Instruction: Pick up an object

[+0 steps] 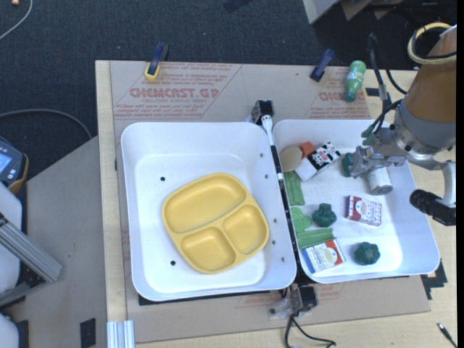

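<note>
My gripper [365, 167] hangs over the back of the right bin [417, 261], reaching in from the right. A small dark green object [349, 164] sits right against its left side; whether it is held is unclear. Loose in this bin lie a black-and-white spotted toy with a red end [321, 156], a tan round piece [291, 157], a green packet [294, 192], a green broccoli-like piece [323, 214], a red and white carton [363, 211], a small printed box [322, 255] and a dark green lump [366, 252].
The left bin [138, 165] holds a yellow divided plate [215, 222]. A green bottle [354, 80] lies on the bench behind the right bin. Clamps [154, 62] sit at the board's back edge. The arm's grey and orange body [433, 100] overhangs the right bin's far right.
</note>
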### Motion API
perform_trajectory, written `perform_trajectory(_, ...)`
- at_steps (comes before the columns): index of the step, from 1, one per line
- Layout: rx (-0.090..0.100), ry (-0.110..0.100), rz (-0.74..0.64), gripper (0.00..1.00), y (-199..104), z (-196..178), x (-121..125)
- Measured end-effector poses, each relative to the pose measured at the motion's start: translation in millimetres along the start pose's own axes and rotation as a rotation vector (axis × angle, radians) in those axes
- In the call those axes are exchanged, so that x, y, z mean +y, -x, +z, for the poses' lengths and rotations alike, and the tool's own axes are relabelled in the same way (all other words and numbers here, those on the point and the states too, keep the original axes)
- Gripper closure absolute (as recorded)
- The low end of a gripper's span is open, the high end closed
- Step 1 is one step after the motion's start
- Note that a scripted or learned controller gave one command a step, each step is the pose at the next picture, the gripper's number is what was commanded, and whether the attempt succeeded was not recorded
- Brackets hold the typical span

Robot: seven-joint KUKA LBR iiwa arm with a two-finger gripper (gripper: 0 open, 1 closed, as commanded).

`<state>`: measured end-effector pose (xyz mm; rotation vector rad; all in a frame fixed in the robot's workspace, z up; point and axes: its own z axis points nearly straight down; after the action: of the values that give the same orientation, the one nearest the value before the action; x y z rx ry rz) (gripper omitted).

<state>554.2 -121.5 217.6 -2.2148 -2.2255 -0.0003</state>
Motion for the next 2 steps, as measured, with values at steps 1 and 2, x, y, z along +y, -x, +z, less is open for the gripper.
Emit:
perform_trajectory(1, 0.0, 0.005, -0.003, 1.0, -56, -4, 19)
perform_trajectory(2, 0.0, -0.001, 0.0, 1.0, -102, -3, 16)
